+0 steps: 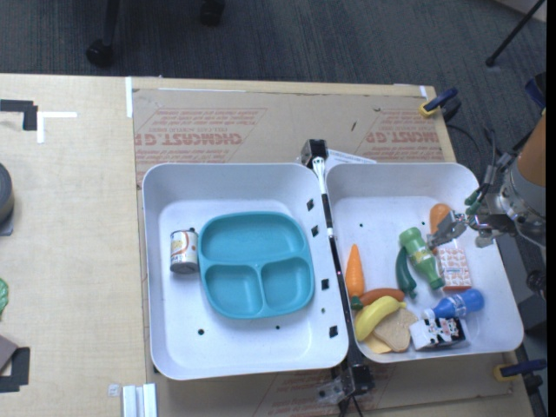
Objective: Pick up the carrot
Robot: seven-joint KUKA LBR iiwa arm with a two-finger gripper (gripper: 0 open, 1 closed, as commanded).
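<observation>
In the left bin (165, 337) a small can (183, 251) stands touching a teal tray (257, 263). The carrot (354, 271) lies in the right bin (382, 189) beside the divider, long axis running near to far, above a banana (375, 314). The jaws (449, 228) hover well right of it, near a green bottle (421, 255); whether they are apart I cannot tell.

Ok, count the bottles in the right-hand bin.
2. A green bottle lies near the middle of the right-hand bin; a blue bottle lies toward its front right corner. Others could be hidden under the pile.
</observation>
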